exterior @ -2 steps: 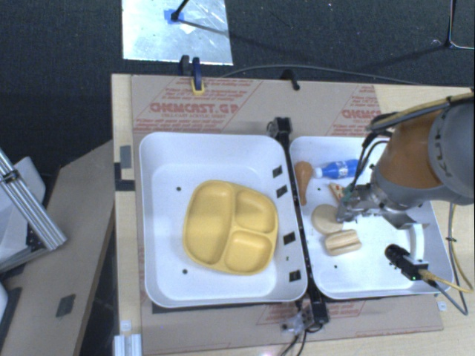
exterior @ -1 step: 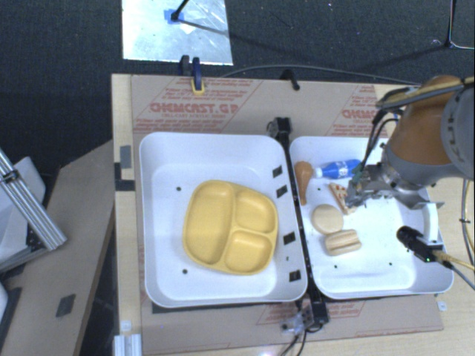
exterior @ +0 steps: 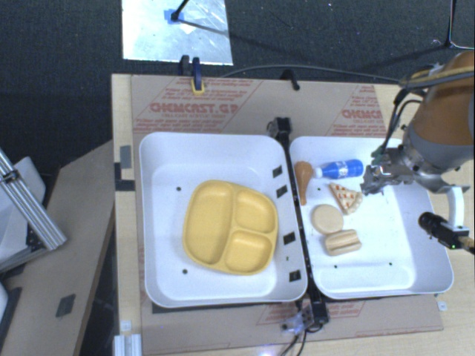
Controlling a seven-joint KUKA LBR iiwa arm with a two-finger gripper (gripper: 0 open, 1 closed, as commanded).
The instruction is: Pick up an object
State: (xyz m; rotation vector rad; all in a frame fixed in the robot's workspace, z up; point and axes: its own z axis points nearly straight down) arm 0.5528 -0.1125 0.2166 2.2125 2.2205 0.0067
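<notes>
So we read "CHEMCAST GP" in red on the brown board (exterior: 223, 106) under the bins, printed upper left & again upper right, partly cut off there. Counting: 2 white bins. Left bin (exterior: 167, 162) holds 1 yellow divided tray (exterior: 230, 227) w/ 3 compartments. Right bin (exterior: 401, 265) holds 5 items: 1 drumstick (exterior: 303, 178), 1 blue bottle (exterior: 341, 170) w/ white cap, 1 pizza slice (exterior: 345, 196), 1 round biscuit (exterior: 327, 219), 1 bread roll (exterior: 342, 241). Gripper (exterior: 371, 180) sits at right-center of frame, just beside the pizza slice & bottle end; we can't tell if its pincer is apart or together. Nothing seen clamped.
</notes>
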